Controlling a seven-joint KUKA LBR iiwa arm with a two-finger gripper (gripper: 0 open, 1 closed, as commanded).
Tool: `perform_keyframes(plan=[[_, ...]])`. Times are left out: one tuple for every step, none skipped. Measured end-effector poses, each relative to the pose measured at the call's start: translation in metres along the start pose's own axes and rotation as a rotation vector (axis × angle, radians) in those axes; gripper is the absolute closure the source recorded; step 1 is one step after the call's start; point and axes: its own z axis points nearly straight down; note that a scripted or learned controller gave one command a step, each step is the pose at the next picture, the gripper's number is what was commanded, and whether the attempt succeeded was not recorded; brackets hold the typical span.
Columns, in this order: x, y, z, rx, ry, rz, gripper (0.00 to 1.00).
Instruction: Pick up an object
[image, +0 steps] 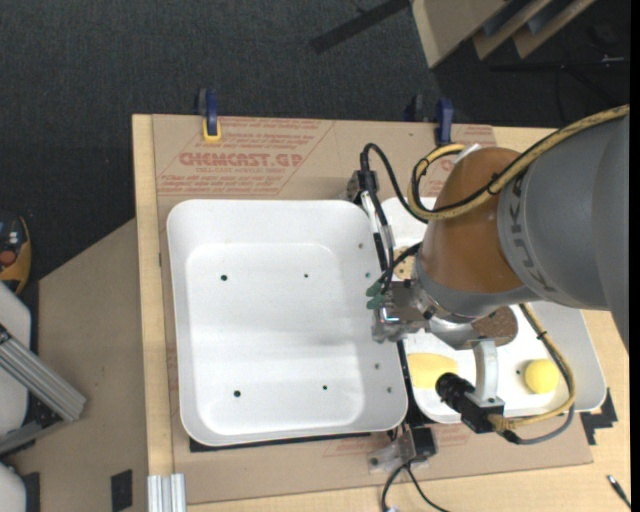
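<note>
Fingers: whether spread or closed, I cannot tell; the grey arm's wrist (470, 260) hides them above the right white bin (590, 375), its small round yellow object (540, 376) lying nearer the viewer.

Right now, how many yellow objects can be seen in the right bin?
2: one yellow object near the bin's left wall below the wrist, another toward its lower right. The arm covers much of the bin, so more may be hidden.
</note>
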Motion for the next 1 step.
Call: perform_keyframes(plan=[[-0.0401, 0.0279, -0.0646, -0.014, -0.003, 0.003, 1.0]])
